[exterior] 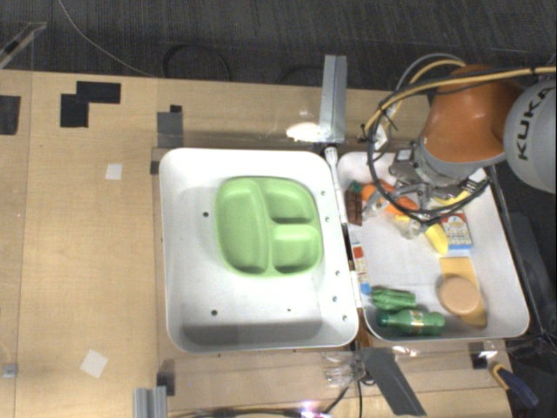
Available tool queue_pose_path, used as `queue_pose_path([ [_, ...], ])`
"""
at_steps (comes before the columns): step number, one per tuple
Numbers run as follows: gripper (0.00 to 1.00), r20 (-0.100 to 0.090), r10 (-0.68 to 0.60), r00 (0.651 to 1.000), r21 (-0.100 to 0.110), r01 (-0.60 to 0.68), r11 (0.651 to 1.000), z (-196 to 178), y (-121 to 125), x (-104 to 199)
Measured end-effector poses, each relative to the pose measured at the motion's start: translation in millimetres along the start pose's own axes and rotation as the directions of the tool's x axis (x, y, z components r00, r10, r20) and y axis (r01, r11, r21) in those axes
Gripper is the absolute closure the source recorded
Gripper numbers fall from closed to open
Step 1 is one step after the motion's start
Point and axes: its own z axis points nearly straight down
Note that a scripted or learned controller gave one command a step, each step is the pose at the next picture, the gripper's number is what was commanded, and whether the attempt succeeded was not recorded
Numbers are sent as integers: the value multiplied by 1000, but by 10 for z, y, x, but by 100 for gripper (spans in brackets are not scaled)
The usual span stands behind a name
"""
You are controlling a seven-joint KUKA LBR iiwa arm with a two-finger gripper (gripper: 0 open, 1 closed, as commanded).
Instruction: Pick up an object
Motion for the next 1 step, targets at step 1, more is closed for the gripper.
queue_pose_path([
  [1,0,0,-32,999,-2,32,999,-290,349,228],
])
